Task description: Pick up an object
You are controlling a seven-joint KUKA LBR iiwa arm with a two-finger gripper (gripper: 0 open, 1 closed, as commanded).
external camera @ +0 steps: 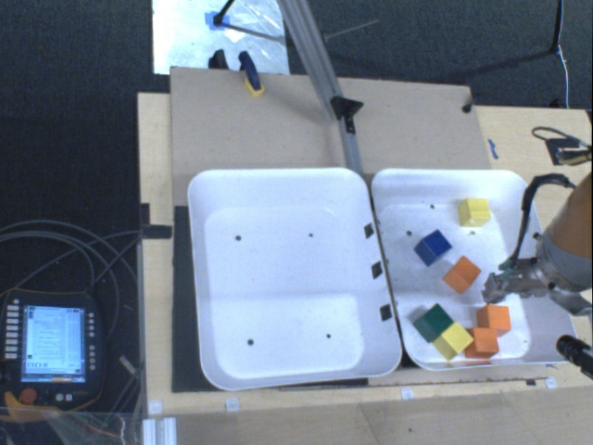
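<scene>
The right bin holds several small cubes. A yellow cube lies near its far side, with a blue cube and an orange cube in the middle. Near the front sit a green cube, a second yellow cube and two more orange cubes. My gripper reaches in from the right edge and hangs low over the bin, just right of the middle orange cube and just above the front orange ones. I see nothing held in it.
The left bin stands beside the right one, with dark clips along the shared wall. A slanted metal pole crosses the back of the bench. A teach pendant and cables lie on the floor at left.
</scene>
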